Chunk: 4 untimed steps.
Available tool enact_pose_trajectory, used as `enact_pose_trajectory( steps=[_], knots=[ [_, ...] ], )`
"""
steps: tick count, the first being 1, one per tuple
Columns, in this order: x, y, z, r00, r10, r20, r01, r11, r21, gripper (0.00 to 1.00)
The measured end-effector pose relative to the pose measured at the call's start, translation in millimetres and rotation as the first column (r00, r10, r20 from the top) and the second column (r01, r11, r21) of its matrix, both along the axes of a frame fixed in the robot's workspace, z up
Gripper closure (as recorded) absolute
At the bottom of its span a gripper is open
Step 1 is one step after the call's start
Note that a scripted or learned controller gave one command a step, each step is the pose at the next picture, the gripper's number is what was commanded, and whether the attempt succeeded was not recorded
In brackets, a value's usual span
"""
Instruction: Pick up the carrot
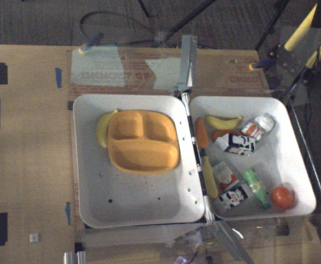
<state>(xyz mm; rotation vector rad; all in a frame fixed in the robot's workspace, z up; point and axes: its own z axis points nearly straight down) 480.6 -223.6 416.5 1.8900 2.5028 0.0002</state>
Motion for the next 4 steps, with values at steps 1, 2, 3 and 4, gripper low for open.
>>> enact_pose_trajectory(
  steps=[1,2,3,4],
  knots=[
    [-0.3,49.3,-9.9,1.000,0.013,-0.005,-0.013,1.000,0.004,0.00],
    [-0.4,131.6,-89.3,0.983,0.183,-0.003,-0.183,0.983,0.002,0.00],
    [6.6,200.6,-203.4,0.976,0.219,-0.005,-0.219,0.976,0.004,0.00],
    [21.5,93.0,-284.0,0.995,0.103,-0.007,-0.103,0.995,0.004,0.00]
  ],
)
